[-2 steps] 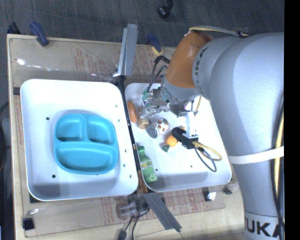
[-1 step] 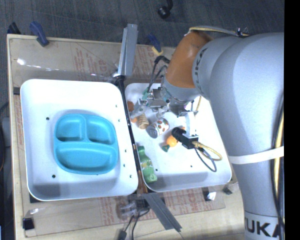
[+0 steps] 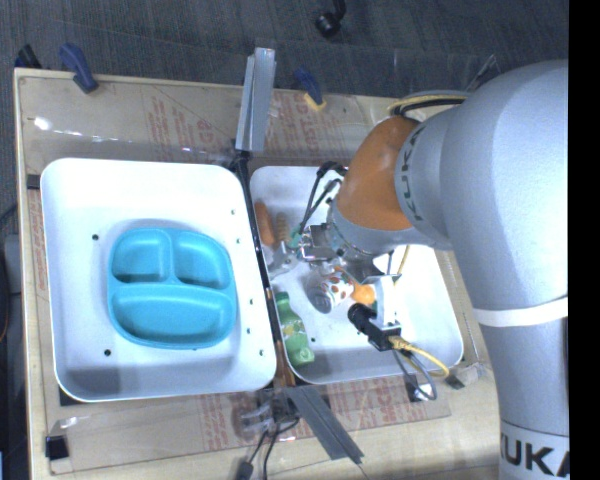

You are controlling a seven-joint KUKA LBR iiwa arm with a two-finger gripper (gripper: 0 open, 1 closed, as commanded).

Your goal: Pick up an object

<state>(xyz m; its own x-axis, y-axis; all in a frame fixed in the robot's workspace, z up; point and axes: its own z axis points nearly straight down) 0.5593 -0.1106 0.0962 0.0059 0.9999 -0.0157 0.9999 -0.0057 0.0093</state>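
The hand (image 3: 330, 268) is low in the right bin (image 3: 435, 308) over small objects (image 3: 295, 333) (near its left wall), seemingly reaching; I cannot tell its state, and next it must close on one.

The two bins (image 3: 60, 268) are plain white. In the left bin lies a light blue plate (image 3: 171, 287) with three sections, all in the same blue. The arm (image 3: 500, 198) is grey and has an orange band (image 3: 375, 178) near the wrist; black letters stand on the grey. In the right bin (image 3: 440, 313) there is a green thing (image 3: 292, 333), a brown thing (image 3: 265, 223) and a small orange piece (image 3: 363, 292). A yellow cable (image 3: 425, 353) runs there. The bench (image 3: 130, 108) is pale wood with red print. The clamps (image 3: 77, 66) are blue. The floor (image 3: 130, 8) is dark grey.
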